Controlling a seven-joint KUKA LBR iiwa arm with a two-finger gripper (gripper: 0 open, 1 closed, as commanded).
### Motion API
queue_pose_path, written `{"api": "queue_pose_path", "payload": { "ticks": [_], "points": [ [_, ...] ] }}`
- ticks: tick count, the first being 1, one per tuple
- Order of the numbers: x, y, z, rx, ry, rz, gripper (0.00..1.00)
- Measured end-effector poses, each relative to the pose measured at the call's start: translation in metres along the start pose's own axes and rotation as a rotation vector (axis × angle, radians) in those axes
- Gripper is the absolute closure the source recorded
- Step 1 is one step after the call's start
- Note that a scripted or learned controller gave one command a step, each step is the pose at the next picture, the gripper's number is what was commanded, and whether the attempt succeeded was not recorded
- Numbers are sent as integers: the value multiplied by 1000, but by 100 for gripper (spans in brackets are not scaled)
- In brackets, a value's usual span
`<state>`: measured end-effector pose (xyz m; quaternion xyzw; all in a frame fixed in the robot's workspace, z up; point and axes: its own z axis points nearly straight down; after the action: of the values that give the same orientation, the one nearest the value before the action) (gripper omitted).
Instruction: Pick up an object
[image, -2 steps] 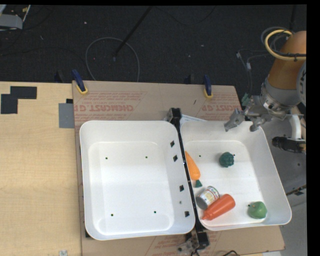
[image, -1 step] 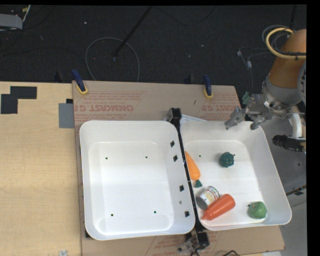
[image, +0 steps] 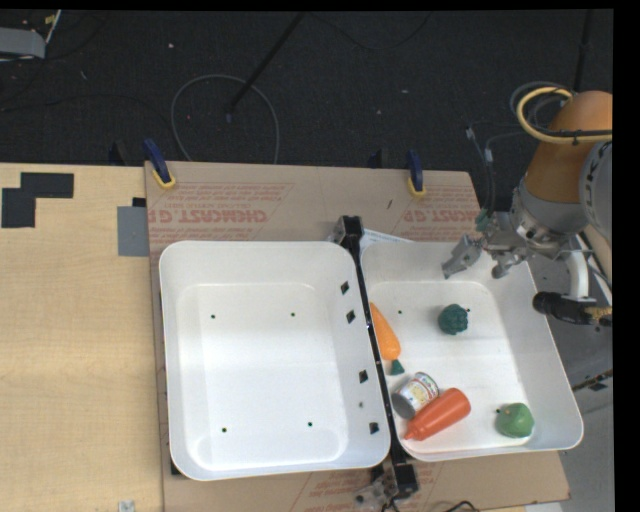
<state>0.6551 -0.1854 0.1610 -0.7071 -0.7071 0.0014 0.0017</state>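
The tool (image: 483, 255) hangs over the far right corner of the right bin (image: 545, 345), its two grey fingers spread apart with nothing between them. It sits at the end of the grey arm (image: 560, 195), which reaches in from the right with its orange band (image: 578, 115) above the wrist.

Nearest to the tool inside the right bin lies a small dark green round object (image: 454, 319), toward the middle of the far half and apart from the fingers. Against the bin's left wall, beside the divider, an orange carrot-shaped toy (image: 384, 335) lies lengthwise. Toward the near edge a small tin can (image: 415, 391) lies on its side, touching a larger orange-red carrot-shaped toy (image: 438, 414) that lies at a slant just beside it. In the near right corner sits a light green round fruit toy (image: 515, 421), well apart from the others.

The left bin (image: 190, 300) adjoins the right one along a black clip strip (image: 365, 350). Both bins rest on a sheet of brown cardboard (image: 290, 205), held at its far edge by two blue and yellow clamps (image: 158, 168). The cardboard lies on the light wooden surface (image: 70, 350).
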Motion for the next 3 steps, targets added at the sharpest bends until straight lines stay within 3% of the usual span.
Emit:
{"api": "queue_pose_path", "payload": {
  "ticks": [1,2,3],
  "points": [
    [4,7,59,0,0,-2,0],
    [5,7,75,-3,-1,-2,0],
    [5,8,64,-5,-1,-2,100]
  ]
}}
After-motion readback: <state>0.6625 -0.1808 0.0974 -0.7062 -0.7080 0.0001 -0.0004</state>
